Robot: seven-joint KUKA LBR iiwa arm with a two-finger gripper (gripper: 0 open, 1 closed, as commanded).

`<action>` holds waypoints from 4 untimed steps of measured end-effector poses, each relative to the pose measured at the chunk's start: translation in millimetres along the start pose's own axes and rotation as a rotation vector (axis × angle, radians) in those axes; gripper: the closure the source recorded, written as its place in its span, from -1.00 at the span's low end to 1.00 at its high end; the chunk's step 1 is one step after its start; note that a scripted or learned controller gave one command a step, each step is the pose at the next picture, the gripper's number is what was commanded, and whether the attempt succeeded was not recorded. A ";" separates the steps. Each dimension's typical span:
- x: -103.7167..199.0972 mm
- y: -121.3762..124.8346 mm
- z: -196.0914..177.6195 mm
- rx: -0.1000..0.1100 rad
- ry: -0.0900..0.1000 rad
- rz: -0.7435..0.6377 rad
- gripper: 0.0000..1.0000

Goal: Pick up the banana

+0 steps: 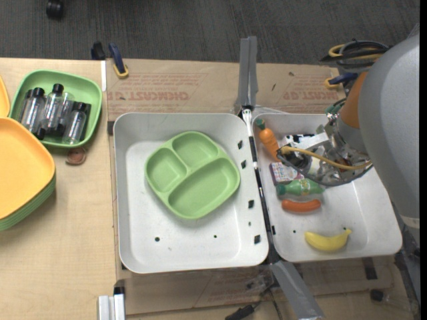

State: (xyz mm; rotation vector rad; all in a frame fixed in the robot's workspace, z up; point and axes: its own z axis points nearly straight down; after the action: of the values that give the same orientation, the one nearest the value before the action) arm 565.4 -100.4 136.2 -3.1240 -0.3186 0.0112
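The yellow banana [327,240] lies on its side near the front edge of the right bin [380,235]. My gripper [319,168] hangs over the middle of that bin, well behind the banana and apart from it. Just in front of the gripper lie a green item [300,189] and a red-orange sausage-shaped piece [301,205]. Nothing shows between the gripper and the banana but bare bin floor.
An orange carrot [268,140] and a pink card [281,172] lie by the right bin's left wall. The left bin [133,239] holds a green divided plate [193,173]. On the bench at left stand a green tray of bottles [57,109] and stacked orange plates [23,175].
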 end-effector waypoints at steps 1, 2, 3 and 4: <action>-21.1 -37.1 -54.1 -0.002 0.002 -0.040 1.00; -35.2 -72.1 -53.7 -0.001 0.001 0.000 1.00; -65.3 -125.3 -53.5 -0.001 0.001 -0.274 1.00; -37.1 -260.0 -18.9 -0.004 0.003 -0.118 1.00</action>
State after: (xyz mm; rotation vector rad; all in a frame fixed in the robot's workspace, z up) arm 476.8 146.7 155.9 -3.1029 -0.5026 0.0065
